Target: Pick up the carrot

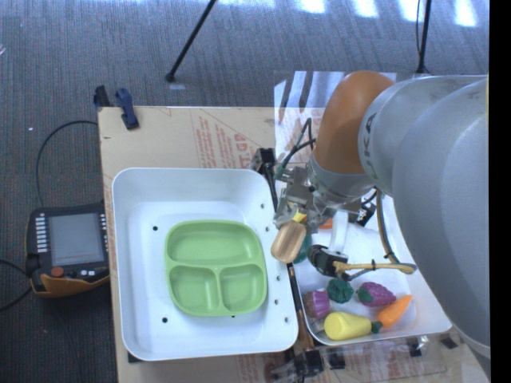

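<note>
One: Two bins sit on our table (184,130), and the carrot (395,309) lies in the right bin (427,319), near its front right corner. It is just beside a purple toy (375,295) and near a yellow squash (349,325).

Two: We judge it a light, stiff plastic toy, smooth and tapered. It could slide out toward its thin end, so we would take it across the thicker middle.

One: And our hand?

Two: The hand (297,218) hangs over the wall between the two bins, well apart from the carrot. A tan toy (289,242) sits right beneath it. We cannot tell whether the hand is spread or pressed together, nor whether it has that toy.

One: What room do we have?

Two: Not much, we think. The carrot lies close to the bin's right wall and front rim, with the purple toy crowding its other side. A dark green toy (340,291) lies on the way across. We would come down from above, since the sides look tight. The left bin (136,214) holds just a green plate (215,266), so there is open floor around it if we need to swing clear
</note>
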Controlling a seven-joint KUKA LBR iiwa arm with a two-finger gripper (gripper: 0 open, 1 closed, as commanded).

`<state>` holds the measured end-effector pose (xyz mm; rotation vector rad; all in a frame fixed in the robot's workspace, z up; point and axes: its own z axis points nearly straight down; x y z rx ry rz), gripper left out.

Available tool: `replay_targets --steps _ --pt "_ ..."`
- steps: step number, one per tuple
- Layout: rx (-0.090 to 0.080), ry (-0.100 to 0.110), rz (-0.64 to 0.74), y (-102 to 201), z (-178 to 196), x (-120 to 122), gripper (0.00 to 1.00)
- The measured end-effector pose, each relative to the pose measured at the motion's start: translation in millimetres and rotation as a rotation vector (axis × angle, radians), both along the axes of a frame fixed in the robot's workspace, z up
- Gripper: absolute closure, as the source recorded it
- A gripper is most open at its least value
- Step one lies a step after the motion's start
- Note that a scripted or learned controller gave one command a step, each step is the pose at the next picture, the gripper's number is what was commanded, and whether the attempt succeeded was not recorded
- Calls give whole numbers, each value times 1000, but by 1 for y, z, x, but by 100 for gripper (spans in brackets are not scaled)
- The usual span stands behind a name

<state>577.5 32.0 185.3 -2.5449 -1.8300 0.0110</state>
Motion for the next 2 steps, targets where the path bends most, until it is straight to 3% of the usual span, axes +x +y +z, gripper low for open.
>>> replay_targets --steps 1,2 --pt "-1 0 2 0 0 0 0" --pt "-5 0 -61 -120 -35 14 0"
